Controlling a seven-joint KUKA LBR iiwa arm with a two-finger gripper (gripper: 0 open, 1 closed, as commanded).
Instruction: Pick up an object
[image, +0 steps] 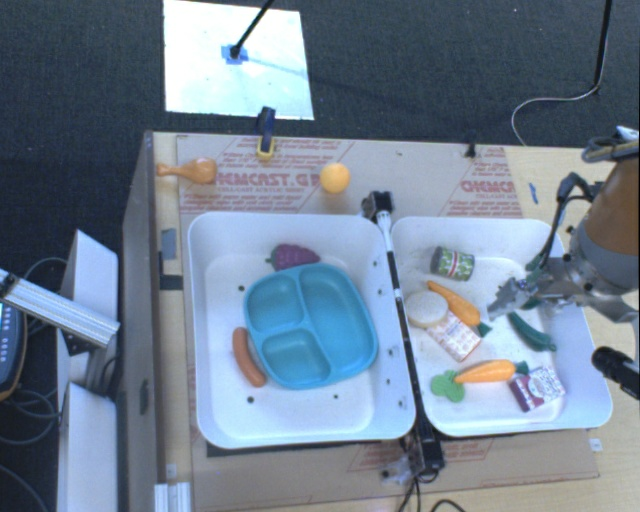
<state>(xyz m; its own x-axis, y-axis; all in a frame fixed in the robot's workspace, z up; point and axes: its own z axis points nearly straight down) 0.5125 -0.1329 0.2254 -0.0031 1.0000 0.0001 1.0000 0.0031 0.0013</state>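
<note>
Objects for picking lie mostly in the right bin (575, 410), the one the arm (610, 235) reaches into from the right. The jaws hang low over that bin's right half, and whether they are apart or together cannot be told from this slant; nothing shows between them. The gripper (515, 295) sits just above a dark green pod-shaped toy (531, 331), close to it, though contact cannot be judged.

Further left in the same bin are a green-labelled can (452, 264) lying on its side, a small orange carrot (453, 301), a pale round biscuit (427, 310) and a flat packet (457, 338) touching one another. Nearer the front edge lie a larger carrot (486, 372) with a green leafy end and a small purple-and-white carton (538, 388).

The left bin (215, 400) holds a blue divided plate (308, 325) – a purple bunch of grapes (293, 256) just behind it, an orange sausage (248, 357) along its left side.

On the table (420, 165) behind the bins rest an orange ball (335, 178) and a drumstick-shaped toy (190, 171), well apart.
</note>
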